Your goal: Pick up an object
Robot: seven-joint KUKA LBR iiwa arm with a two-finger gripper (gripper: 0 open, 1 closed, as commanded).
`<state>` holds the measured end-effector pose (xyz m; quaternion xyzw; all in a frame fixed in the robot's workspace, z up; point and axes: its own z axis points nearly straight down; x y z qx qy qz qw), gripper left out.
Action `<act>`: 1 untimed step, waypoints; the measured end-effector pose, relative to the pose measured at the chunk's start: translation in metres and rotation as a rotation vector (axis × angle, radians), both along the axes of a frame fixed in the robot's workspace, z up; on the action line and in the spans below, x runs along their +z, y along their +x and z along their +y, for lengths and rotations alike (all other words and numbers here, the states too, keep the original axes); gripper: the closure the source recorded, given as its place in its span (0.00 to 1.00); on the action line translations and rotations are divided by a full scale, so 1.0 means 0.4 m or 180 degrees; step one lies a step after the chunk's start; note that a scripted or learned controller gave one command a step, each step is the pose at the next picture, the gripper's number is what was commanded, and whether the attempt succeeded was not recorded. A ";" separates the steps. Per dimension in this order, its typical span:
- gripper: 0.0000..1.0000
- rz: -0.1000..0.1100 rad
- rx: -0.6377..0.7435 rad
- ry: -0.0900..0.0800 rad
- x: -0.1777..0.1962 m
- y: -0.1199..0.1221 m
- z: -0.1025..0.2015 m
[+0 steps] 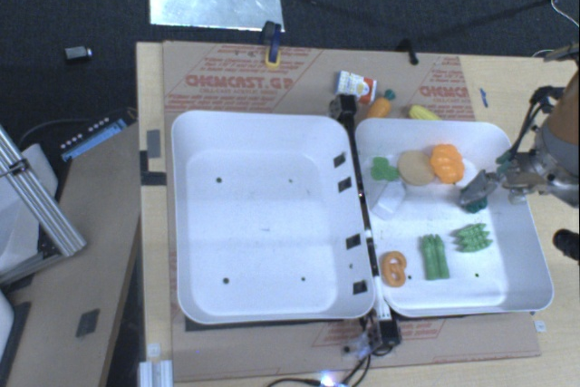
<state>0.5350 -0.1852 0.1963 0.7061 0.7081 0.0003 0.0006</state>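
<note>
Presently, item one: gripper (475, 193), entering over the right bin's (521, 285) right edge, about midway along that edge and slightly toward the far side. Whether the tool is apart or together cannot be told; the tip is a dark blur, and nothing can be seen caught in it.

Item two, nearest candidate: a green leafy cluster (472, 237), lying just beside the tip on the near side, a short way in from the right edge. Its long axis runs roughly across the bin, left to right. Judged the likeliest pick, since it lies almost under the tool and needs only a small shift toward the near edge.

Item three: an orange pepper-like piece (447, 162), just beyond the tip toward the far edge and a little leftward, touching a tan round disc (416, 168).

Item four: a green asparagus bundle (434, 256), left of the cluster, long axis running near edge to far edge.

Item five: an orange pretzel (393, 268), near the bin's left wall, well apart from the tool.

Item six: a green lump (384, 169), by the far left corner.

Item seven: left bin (195, 285), well apart from the tool.
</note>
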 end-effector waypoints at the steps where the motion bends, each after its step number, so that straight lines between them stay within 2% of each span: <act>1: 1.00 -0.0009 0.0009 -0.0001 0.027 0.003 0.000</act>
